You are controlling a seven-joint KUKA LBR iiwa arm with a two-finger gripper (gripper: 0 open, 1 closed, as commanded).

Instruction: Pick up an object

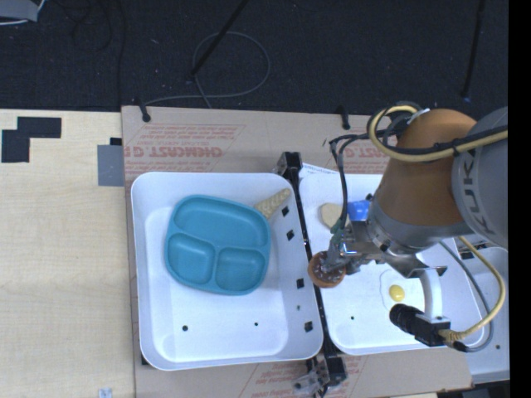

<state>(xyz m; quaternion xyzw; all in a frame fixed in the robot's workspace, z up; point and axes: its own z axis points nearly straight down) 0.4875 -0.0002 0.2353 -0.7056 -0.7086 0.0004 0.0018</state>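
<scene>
Hand low at the right bin's left wall

The hand (336, 259) hung over a brown round object (325, 272) by the right bin (365, 338)'s left wall; whether it gripped could not be told. A yellow piece (397, 292) lay nearer the bin's middle. The left bin (216, 338) held a blue divided plate (217, 244).

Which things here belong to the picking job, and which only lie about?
Job:
- gripper, low in the right bin
- brown round object right under it
- yellow piece
- blue object
- beige piece

Lying about:
- blue divided plate in the left bin
- cone-shaped piece beside the plate
</scene>
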